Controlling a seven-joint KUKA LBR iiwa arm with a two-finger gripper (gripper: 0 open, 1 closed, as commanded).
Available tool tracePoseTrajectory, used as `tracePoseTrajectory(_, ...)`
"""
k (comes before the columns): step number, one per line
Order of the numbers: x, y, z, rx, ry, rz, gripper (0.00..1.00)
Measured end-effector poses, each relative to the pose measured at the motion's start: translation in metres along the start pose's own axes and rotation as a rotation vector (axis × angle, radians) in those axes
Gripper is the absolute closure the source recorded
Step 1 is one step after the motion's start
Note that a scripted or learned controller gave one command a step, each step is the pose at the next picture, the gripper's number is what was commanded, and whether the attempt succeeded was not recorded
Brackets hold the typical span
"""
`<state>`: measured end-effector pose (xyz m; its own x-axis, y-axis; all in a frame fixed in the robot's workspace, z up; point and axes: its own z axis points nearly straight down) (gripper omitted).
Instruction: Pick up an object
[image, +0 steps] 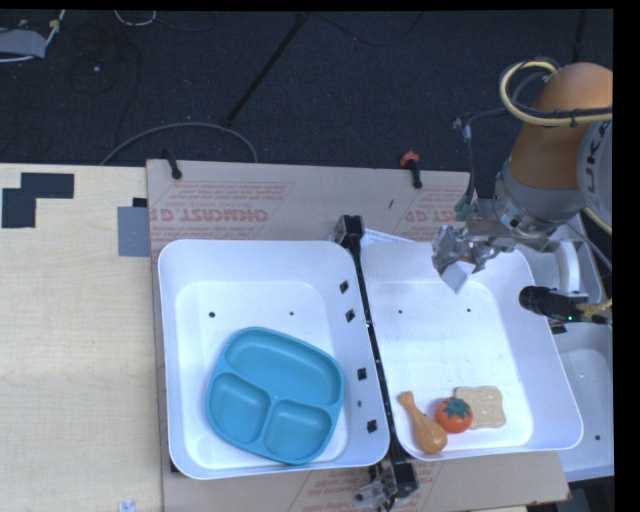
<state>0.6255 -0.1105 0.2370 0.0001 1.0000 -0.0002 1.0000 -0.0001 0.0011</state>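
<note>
Wood-coloured table (70, 350) fills the left side, bearing two white bins side by side on a cardboard sheet. From where I stand, the left bin (190, 270) holds a blue divided plate (275, 393) lying flat toward its near edge. Across the black divider, the right bin (470, 340) has three small toys bunched at its near edge: a tan drumstick (423, 422), a red tomato (453, 414) touching it, and a slice of toast (483, 405) just behind the tomato. The gripper (458, 262) hangs over the right bin's far edge, well apart from those toys, nothing visibly in it; whether the fingers are spread or pressed together I cannot tell.
</note>
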Motion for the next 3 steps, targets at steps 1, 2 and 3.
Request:
tracePoseTrajectory(1,0.057,-0.006,0.008,0.006,0.003,-0.004,1.00)
tracePoseTrajectory(2,0.111,-0.012,0.004,0.006,0.003,-0.005,1.00)
tracePoseTrajectory(3,0.165,-0.028,-0.004,0.006,0.003,-0.006,1.00)
